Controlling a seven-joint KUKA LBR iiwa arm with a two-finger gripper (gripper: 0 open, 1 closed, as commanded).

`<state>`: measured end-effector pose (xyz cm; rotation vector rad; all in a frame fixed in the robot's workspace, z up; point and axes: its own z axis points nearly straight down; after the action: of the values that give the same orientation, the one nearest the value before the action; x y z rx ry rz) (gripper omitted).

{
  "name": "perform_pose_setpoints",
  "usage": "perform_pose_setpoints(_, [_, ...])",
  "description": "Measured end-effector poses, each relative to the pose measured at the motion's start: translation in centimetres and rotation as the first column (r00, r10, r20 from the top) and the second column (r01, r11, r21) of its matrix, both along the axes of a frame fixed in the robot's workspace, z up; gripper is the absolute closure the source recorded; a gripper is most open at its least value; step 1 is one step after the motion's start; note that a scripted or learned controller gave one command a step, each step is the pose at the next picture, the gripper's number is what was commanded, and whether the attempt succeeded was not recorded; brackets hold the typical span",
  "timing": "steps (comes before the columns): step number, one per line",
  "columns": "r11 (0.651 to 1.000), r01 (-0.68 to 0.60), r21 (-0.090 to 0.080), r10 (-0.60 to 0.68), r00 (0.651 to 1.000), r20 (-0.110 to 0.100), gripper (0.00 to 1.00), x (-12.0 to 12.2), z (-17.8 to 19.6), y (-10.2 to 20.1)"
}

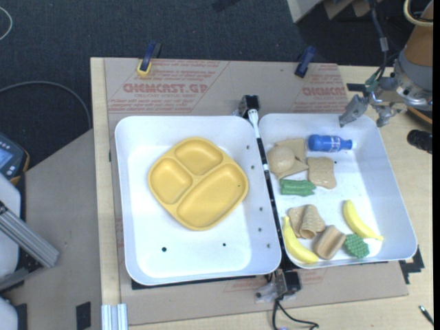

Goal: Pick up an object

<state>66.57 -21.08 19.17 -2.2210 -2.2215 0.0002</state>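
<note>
The right bin (392,177) holds several toy foods. A blue bottle (330,143) lies on its side near the bin's far edge. Close by are tan bread pieces (287,158), a green pepper-like piece (297,187), two yellow bananas (361,220) and a green broccoli (356,245). My gripper (366,113) hangs over the bin's far right corner, above and to the right of the bottle. It is open, with its fingers (350,112) spread and nothing between them.
A yellow divided plate (198,182) lies in the left bin (130,205). Blue clamps (305,61) hold the cardboard at the back edge. A black divider clip (250,105) sits between the bins.
</note>
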Motion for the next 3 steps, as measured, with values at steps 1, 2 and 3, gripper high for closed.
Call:
perform_pose_setpoints(1, [1.000, -0.002, 0.001, 0.002, 1.000, -0.004, 0.00, 0.7, -4.6, -0.3])
perform_pose_setpoints(2, [1.000, -0.002, 0.000, 0.002, 1.000, 0.010, 0.00, 1.1, -8.5, 0.1])
perform_pose_setpoints(3, [1.000, -0.002, 0.006, 0.002, 1.000, 0.004, 0.00, 1.6, -9.7, 0.5])
